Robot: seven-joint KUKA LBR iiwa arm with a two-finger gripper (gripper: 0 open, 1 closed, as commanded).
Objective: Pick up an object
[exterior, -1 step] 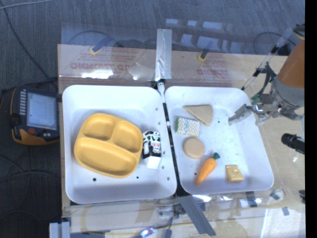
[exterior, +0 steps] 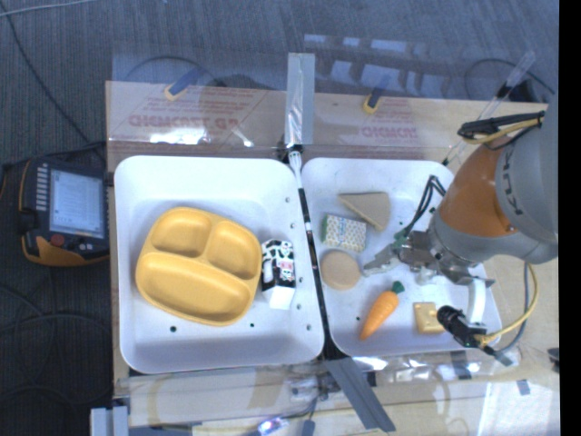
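The right bin [exterior: 413,339] holds a toy carrot [exterior: 379,312] with a green top, lying tilted, a small square cracker [exterior: 427,316] just beside it, a round tan disc [exterior: 340,269], a patterned green square [exterior: 345,232] and a tan wedge [exterior: 368,208]. The gripper [exterior: 399,248] hangs over this bin, above the carrot and near the disc. Its metal fingers seem spread apart with nothing between them, though the view is blurred there. In the left bin [exterior: 136,352] lies a smooth yellow divided plate [exterior: 200,263], and a black and white cow-patterned carton [exterior: 280,271] touches its edge.
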